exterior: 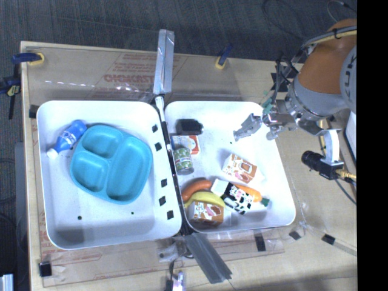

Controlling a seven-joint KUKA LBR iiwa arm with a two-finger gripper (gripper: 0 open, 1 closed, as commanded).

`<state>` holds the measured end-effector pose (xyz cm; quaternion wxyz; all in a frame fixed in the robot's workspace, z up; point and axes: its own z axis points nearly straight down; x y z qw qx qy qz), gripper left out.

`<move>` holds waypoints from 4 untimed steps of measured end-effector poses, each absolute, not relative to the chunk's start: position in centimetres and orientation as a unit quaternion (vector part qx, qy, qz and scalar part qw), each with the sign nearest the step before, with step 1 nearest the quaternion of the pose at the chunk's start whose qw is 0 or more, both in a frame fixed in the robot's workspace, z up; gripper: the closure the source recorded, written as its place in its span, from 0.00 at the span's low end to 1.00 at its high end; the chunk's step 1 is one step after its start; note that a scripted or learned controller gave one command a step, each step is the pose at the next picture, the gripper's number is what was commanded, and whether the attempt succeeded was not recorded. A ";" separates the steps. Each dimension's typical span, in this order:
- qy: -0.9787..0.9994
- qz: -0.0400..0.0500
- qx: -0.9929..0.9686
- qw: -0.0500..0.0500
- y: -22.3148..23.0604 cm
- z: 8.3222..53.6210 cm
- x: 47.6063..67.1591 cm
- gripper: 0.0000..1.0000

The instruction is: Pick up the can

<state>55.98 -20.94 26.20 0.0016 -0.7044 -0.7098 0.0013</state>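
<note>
The can (183, 160) is small, with a greenish label and a silver top. It stands upright in the right bin (276, 162), close to that bin's left wall and just in front of a red-and-white carton (191, 143). My gripper (259, 130) hovers over the right bin's far right part, well to the right of the can and apart from it. It is open, with nothing between its fingers (245, 128).
Also in the right bin are a black block (189, 127), a small printed carton (240, 168), a banana (205, 197), an orange piece (194, 187), a cow-patterned box (237, 197) and a round tub (206, 213). The left bin (54, 223) holds a blue divided tray (112, 162) and a blue bottle (68, 136).
</note>
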 end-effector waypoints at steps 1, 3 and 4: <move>-0.712 0.002 -0.702 0.003 -20.9 27.2 56.0 1.00; -0.699 0.001 -0.715 0.001 -16.6 9.1 52.1 0.00; -0.701 0.002 -0.713 0.002 -16.5 10.0 52.1 1.00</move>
